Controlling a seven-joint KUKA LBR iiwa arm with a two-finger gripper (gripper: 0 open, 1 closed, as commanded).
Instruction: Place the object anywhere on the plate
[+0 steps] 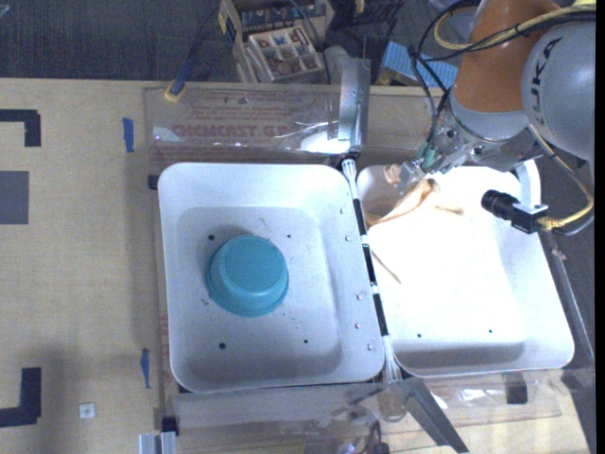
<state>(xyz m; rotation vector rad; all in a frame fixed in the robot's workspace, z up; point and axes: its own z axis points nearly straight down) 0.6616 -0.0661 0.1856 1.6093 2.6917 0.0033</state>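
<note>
Left bin: white moulded plastic, matt, smooth, lightly speckled with dark flecks and scuffs. Right bin: same white plastic, but glaring bright under the light, surface detail washed out. Blue plate: looks like smooth plastic, teal-blue, soft satin sheen, no pattern. Bench: pale wood or wood-look board, matt, fine grain, with dark tape marks. Arm: smooth grey casing, semi-gloss, with a glossy orange band catching a highlight. Clear sheet behind the bins: transparent plastic, glossy, reflective. Gripper material too blurred to tell.
</note>
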